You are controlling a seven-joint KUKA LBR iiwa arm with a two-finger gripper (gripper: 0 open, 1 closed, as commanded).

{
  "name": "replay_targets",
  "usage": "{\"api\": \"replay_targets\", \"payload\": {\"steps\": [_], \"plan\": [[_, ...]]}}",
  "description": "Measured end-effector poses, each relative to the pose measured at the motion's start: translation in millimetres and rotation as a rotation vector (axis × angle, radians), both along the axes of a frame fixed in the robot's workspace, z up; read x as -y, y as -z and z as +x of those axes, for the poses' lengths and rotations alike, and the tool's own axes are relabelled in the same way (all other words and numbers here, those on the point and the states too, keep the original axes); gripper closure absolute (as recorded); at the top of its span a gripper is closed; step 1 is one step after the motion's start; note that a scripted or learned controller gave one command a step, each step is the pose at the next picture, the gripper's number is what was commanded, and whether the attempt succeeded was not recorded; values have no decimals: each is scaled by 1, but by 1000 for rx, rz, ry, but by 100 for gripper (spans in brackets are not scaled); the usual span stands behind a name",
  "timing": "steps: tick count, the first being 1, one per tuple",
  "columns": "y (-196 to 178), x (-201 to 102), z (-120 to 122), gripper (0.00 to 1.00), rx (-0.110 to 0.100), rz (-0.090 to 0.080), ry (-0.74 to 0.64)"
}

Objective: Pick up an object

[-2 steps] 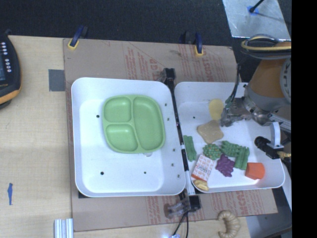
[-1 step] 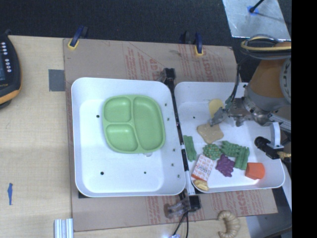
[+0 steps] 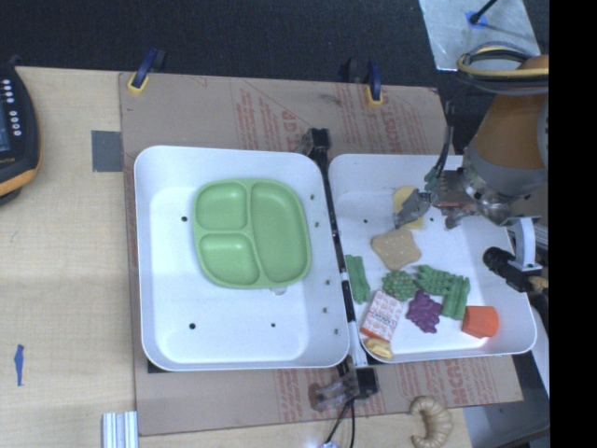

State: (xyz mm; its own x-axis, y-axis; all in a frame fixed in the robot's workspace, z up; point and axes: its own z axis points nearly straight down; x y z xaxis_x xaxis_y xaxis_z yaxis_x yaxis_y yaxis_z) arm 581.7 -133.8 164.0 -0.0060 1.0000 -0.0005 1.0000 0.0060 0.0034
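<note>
From my station I see the tabletop [image 3: 65, 278], pale wood, with a sheet of brown cardboard [image 3: 233, 110] clamped across it by a yellow clip [image 3: 142, 73] and a blue clip [image 3: 373, 82]. At the far left edge sits a black and orange pendant [image 3: 14, 129], and a grey patch of tape [image 3: 105, 150] lies just beside the cardboard.

The left bin [image 3: 168, 334] holds a green divided plate [image 3: 252, 233], set toward the bin's far half; the near half is bare white floor with plenty of room.

The right bin [image 3: 364, 180] touches the left along a shared black-hinged edge. Its near half is crowded: a dark green strip [image 3: 356, 278] by the left wall, a tan bread slice [image 3: 396, 247], a red-and-white packet [image 3: 381, 315], a green leafy piece [image 3: 399, 285], a purple grape cluster [image 3: 424, 311], a green ridged block [image 3: 448, 289], and an orange-red cube [image 3: 479, 322] near the right corner. A yellow piece [image 3: 404, 196] lies farther back.

The end effector [image 3: 415, 211] hangs just beside that yellow piece, above the bread slice. I cannot tell how it is set, and nothing I can see sits in it. The bin's far left corner is open.

On the cardboard's near edge lies a tan curled object [image 3: 431, 420].
</note>
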Motion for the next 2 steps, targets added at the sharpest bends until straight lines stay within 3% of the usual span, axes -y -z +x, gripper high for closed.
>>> {"api": "replay_targets", "payload": {"steps": [1, 2], "plan": [[56, -18, -42, 0, -15, 3, 2], [72, -36, 12, 0, -3, -2, -2]]}}
